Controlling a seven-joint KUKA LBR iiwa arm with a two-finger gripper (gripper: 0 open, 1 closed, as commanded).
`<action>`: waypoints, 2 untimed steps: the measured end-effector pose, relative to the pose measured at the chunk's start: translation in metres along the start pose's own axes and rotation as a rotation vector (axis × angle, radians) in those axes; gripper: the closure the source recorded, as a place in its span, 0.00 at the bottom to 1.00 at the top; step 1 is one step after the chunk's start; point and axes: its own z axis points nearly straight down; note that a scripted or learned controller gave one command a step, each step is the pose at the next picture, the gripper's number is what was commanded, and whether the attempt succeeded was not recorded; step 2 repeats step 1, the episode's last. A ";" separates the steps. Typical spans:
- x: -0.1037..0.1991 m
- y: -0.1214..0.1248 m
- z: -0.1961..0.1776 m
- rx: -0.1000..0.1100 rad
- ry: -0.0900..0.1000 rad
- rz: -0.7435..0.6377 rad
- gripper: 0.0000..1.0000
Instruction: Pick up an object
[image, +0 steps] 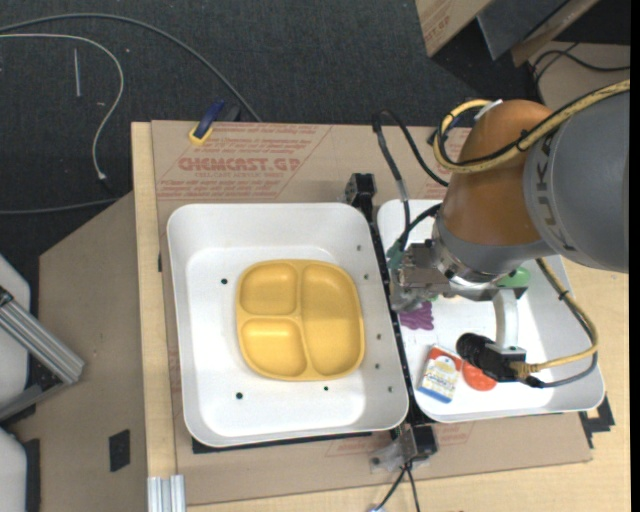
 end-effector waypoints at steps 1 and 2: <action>0.046 -0.018 0.001 0.000 0.000 0.000 1.00; 0.046 -0.018 0.001 0.000 0.000 0.000 1.00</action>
